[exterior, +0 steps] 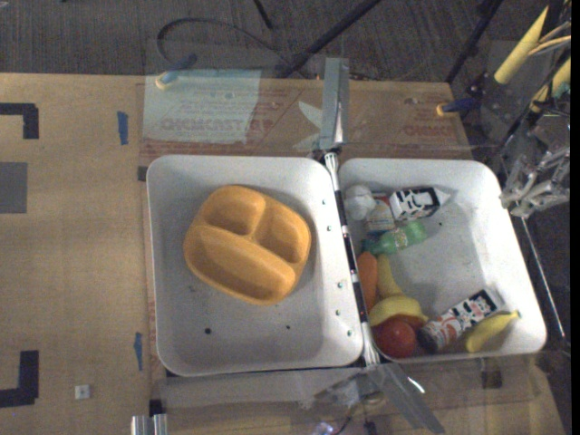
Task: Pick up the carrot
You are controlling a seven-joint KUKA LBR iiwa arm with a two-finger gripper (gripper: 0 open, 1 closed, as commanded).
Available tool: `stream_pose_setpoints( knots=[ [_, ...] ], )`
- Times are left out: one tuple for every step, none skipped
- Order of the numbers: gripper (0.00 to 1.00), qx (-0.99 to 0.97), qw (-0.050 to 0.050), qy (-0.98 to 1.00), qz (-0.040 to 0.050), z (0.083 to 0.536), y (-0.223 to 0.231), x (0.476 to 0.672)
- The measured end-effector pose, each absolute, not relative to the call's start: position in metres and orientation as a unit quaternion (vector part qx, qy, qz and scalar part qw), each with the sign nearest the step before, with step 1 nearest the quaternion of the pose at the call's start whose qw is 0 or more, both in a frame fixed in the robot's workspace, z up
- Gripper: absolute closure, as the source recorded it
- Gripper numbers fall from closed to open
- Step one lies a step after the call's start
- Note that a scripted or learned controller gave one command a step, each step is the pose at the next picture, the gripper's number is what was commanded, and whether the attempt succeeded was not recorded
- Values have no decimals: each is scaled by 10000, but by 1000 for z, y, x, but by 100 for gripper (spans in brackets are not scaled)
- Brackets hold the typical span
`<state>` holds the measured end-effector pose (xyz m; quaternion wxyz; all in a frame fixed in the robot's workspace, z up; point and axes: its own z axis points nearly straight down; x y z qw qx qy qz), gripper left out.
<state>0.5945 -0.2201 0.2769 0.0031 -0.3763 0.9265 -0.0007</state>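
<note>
In the right bin (471,243) lies the carrot (367,279); left bin (172,243) holds a yellow tray (246,243); gripper state unclear

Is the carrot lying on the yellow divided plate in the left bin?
No. The carrot lies in the right bin against its left wall, while the yellow divided plate sits in the left bin.

Both bins look like smooth white plastic: the left bin (172,333) has a faint sheen, and the right bin (471,261) looks the same. The divided plate (246,243) is matt orange-yellow plastic. The carrot (366,279) looks smooth and dull orange, like a toy; the tomato (395,337) beside it is glossier red. The surface (72,270) is pale, matt wood or board, with a clear shiny sheet (217,116) lying on it. The floor (136,16) is rough grey carpet.
</note>
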Motion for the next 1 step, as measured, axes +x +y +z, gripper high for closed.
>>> stream_pose_setpoints(
  knots=[
    [100,-1966,23,9805,4,260,-155,617]
  ],
)
